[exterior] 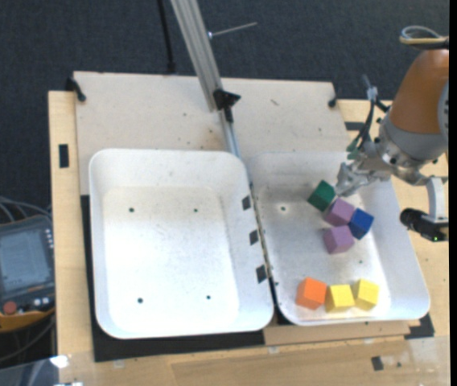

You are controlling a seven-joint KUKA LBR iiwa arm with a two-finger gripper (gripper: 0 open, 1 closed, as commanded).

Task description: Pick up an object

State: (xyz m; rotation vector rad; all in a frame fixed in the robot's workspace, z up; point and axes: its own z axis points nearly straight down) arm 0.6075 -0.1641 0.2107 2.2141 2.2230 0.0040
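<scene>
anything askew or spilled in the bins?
Nothing spilled. The green block sits tilted against a purple block by the gripper, with the blue block crowded in. The orange block and two yellow blocks lie in a tidy row.

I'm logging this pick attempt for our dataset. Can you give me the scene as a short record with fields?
arm: reaches in from the right, end effector low over the right bin
nearest object: green cube, just beside the end effector
cluster: two purple cubes and a blue cube, close together
front row: orange cube, two yellow cubes
left bin: white
grasp: cannot tell
</scene>
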